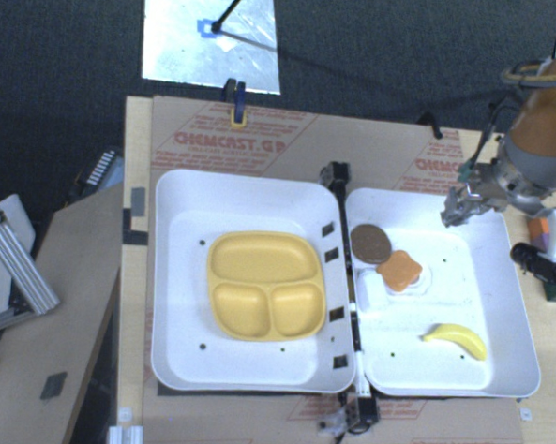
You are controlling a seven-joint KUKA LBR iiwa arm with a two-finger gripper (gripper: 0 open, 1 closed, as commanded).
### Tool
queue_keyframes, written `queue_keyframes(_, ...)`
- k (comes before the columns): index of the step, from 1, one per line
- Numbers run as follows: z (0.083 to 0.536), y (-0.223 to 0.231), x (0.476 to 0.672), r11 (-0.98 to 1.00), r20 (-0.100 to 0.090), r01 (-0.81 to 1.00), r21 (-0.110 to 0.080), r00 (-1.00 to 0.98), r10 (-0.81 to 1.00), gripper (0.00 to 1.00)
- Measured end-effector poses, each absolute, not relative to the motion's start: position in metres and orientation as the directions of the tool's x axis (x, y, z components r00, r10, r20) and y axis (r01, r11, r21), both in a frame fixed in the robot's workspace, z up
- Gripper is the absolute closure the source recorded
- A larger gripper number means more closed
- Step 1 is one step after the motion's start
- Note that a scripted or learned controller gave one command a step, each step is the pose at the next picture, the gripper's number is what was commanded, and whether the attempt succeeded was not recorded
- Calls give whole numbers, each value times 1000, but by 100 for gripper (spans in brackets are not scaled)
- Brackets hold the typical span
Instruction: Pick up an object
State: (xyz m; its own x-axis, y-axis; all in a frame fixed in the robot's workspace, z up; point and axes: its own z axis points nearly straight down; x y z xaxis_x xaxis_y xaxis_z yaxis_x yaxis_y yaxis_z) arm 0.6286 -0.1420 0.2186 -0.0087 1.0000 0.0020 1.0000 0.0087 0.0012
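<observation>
Resting on the worktop (129,282) are two white bins. One yellow three-compartment tray (260,284) is seen in the left bin (177,257). Three objects are counted in the right bin (507,315): one brown disc (371,242) near its far-left corner, one orange piece (402,270) touching that disc, and one yellow, curved banana (459,339) near the front edge. The claw (459,209) is held above the far-right corner; whether it is wide or narrow cannot be told.
</observation>
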Motion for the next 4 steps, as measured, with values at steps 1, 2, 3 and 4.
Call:
queue_keyframes(1, 213, -88, 610, 9, 2, 1000, 0, -9, 1000, 100)
queue_keyframes(2, 206, -35, 604, 9, 2, 1000, 0, -9, 1000, 100)
queue_keyframes(3, 221, 18, 594, 10, 3, 1000, 2, -10, 1000, 100)
queue_keyframes(4, 223, 60, 578, 9, 2, 1000, 0, -9, 1000, 100)
